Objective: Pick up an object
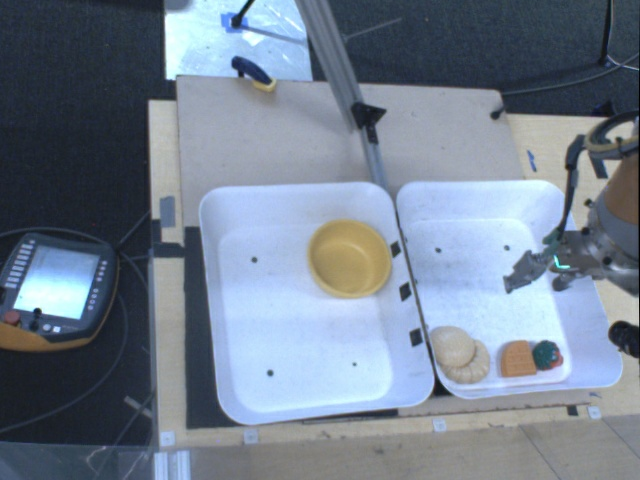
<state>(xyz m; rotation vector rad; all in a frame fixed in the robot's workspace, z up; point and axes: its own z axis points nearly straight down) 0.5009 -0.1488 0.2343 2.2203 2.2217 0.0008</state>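
A yellow bowl [349, 257] sits in the left bin [240, 268], near its upper right. In the right bin [470, 218], along the front wall, lie a cream round bun-like object [458, 353] and an orange block with a dark green and red piece [530, 357] beside it. My gripper [524, 274] hangs over the right part of the right bin, above and behind the orange block, with nothing visible between its fingers.
A slanted metal pole [340, 63] crosses the brown board behind the bins. A teach pendant [52, 290] lies on the floor at the left. A blue and yellow clamp [254, 73] sits at the board's far edge.
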